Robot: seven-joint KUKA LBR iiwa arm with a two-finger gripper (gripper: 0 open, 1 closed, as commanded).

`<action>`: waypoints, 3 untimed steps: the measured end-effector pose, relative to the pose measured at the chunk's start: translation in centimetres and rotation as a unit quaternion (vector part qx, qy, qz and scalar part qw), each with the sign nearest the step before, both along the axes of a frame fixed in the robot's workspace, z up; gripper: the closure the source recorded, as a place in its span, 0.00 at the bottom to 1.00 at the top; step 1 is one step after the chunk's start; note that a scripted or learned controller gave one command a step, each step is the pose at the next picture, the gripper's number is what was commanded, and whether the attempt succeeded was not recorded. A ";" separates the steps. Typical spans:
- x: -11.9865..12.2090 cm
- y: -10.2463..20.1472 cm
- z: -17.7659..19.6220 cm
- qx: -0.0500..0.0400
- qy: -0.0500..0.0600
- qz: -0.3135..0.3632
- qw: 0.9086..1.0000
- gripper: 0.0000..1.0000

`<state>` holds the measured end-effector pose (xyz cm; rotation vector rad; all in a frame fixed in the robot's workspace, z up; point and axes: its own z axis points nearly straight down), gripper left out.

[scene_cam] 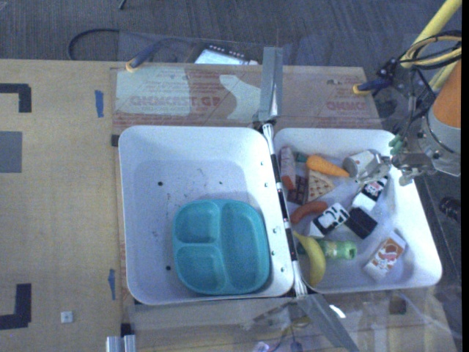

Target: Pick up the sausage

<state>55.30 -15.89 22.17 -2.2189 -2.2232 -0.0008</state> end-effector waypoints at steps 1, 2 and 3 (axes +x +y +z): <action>-1.2 5.0 -12.7 0.000 -0.002 -0.102 0.995 0.00; 4.9 5.7 -13.5 -0.001 -0.001 -0.162 0.987 0.00; 3.3 5.6 -9.1 -0.001 0.000 -0.244 0.970 0.00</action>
